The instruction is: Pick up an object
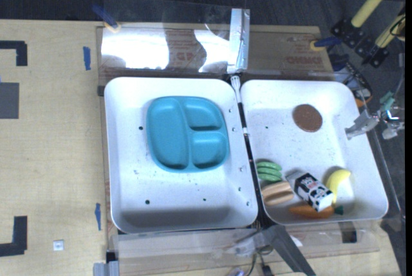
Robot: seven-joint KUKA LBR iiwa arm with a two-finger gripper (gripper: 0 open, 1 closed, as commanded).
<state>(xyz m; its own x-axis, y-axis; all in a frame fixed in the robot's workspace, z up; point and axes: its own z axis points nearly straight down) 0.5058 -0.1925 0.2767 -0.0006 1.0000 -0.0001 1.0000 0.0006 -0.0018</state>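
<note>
Since any object will do, the choice matters most: take whichever one stands apart from its neighbours.

Best candidate: the brown disc [308, 118] — it lies flat and alone on the floor of the right bin [277, 98], toward the far side, well apart from everything else.

Drawback of the disc: it looks thin and low, so I judge a pinch would have to reach right down to the bin floor to catch its edge.

Second candidate: the yellow lemon [339, 181] near the right bin's near-right corner — rounder and taller, probably easier to close on, though it is just beside the cluster.

Cluster: a green ridged piece [270, 170], a tan bread-like block [278, 193], a black-and-white toy [311, 190] and an orange carrot [310, 210] crowd the near edge, touching or nearly so. A descent here would likely nudge neighbours.

Pincer: the metal part at the right rim of the right bin [372, 120] appears to be the pincer, above the rim and not over any object. Whether it is spread or pressed together I cannot tell; nothing is seen in it.

Approach: come down vertically and centred over one object, keeping off the bin wall.

Left bin [122, 101]: holds a blue divided plate [188, 133] — broad and flat, a poor thing to pinch.

Desk [51, 139]: pale wood with black corner marks, left of both bins.
</note>
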